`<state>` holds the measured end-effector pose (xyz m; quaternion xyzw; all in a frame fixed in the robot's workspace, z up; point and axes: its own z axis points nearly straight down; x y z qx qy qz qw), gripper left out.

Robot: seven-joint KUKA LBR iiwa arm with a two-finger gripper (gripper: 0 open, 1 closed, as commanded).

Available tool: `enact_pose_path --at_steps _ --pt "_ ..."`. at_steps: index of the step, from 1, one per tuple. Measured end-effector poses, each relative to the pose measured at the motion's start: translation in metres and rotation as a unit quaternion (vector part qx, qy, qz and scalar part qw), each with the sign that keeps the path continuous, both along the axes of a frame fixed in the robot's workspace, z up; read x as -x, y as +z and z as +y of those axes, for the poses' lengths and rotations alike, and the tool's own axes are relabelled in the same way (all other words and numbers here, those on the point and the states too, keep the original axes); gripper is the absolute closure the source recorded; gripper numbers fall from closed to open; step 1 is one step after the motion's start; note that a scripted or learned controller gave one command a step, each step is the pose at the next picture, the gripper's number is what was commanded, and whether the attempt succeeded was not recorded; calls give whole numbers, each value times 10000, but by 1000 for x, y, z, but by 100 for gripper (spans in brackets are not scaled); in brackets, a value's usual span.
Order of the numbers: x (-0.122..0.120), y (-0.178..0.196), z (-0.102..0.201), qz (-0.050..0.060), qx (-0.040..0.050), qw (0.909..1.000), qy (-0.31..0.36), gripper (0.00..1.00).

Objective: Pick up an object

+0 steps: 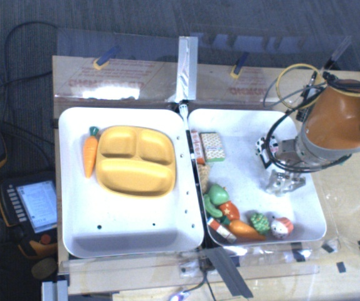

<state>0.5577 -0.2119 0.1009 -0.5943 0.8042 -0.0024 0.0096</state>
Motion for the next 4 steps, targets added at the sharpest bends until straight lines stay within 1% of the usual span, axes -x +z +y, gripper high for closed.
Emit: enact_pose_path --at_steps 1,2,3,4 --pt "-36 -9 56 23 44 10000 35 100" --pt "-20 -8 90 5 40 9985 -551 100" --pt "37 -8 95 -13 35 9968 -800 100" --pt "-14 80 77 81 9 9975 -695 100"
